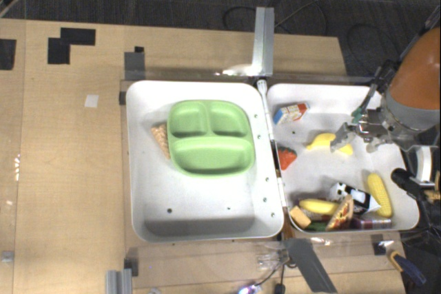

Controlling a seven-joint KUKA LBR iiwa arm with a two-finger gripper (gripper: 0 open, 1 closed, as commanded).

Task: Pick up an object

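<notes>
I am reaching in from three o'clock with my pincer (351,131) hanging over the right bin (324,96); a yellow lemon-like piece (329,142) is lying in that bin, at about nine o'clock from my fingertips and just beside or touching them; I cannot tell whether my pincer is apart, together or clamped on that piece, because the metal parts are blurring into it; my orange band (420,76) is being cut off by the picture's edge at three o'clock. Toward six o'clock from my pincer a corn cob (380,194) is lying near the bin's wall, and a heap with a banana (318,206) and a pizza slice (340,213) is overlapping too much to sort out fully. In the left bin (151,203), a green divided plate (209,137) is covering most of a tan item (160,140) at its nine o'clock side.
</notes>
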